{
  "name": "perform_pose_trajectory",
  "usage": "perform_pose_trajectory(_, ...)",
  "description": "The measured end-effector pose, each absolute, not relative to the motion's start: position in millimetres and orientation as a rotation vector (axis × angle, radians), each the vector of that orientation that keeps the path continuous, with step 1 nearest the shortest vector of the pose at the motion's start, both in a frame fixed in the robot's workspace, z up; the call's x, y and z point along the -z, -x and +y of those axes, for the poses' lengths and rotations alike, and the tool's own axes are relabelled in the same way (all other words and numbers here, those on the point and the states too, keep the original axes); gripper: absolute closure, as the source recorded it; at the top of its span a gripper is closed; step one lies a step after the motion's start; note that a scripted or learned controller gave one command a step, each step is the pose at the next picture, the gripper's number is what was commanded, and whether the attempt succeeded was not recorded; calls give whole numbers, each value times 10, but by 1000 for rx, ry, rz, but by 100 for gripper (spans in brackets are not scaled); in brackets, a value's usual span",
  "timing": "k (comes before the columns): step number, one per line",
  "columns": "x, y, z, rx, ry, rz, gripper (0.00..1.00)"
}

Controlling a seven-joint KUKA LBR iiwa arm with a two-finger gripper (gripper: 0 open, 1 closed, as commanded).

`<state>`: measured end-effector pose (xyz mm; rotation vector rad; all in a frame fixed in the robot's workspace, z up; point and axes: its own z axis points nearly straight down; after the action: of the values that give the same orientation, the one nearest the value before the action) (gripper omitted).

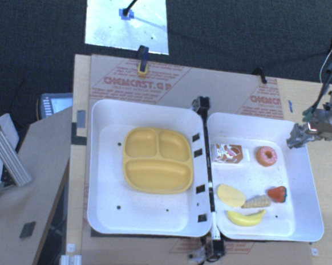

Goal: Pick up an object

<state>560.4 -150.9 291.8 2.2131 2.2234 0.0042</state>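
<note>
A: Entry, overhead camera. Two shallow white bins are being observed side by side on the bench. What is being held by the left bin (104,153)?

B: A yellow divided plate (157,160) is being seen lying flat near its middle, three compartments showing, two small above and one long below.

A: And the right bin (305,186)?

B: Six small items are being recorded there. A small pink-and-white packet (228,153) is lying at upper left, with a pink frosted doughnut (266,156) just to its right, the two apart. Lower down, a pale yellow oval piece (230,195) is being seen touching a tan cone (256,202), which is pointing toward a red strawberry-like piece (277,194) at its far end. A banana (245,218) is lying just below the cone, nearest the front wall.

A: Where is the gripper (299,137) being noted?

B: At the upper right edge of the right bin, above its rim, with the grey wrist behind it reaching in from the right. Nothing is being seen between the fingers. Whether they are apart or together cannot be told; the tip is too small and blurred.

A: Nearest object?

B: The doughnut is being logged as nearest, yet apart from the gripper.
</note>
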Motion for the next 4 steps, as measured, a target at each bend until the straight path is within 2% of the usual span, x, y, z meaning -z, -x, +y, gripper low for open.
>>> perform_pose_trajectory(1, -2929, -5513, -983, -4, -2210, 2232, 100)
perform_pose_trajectory(2, -2812, -5526, -460, -3, -2211, 2232, 100)
perform_pose_trajectory(3, -2794, -5391, 12, -3, -2211, 2232, 100)
perform_pose_trajectory(4, -2561, -5258, 476, -2, -2213, 2232, 100)
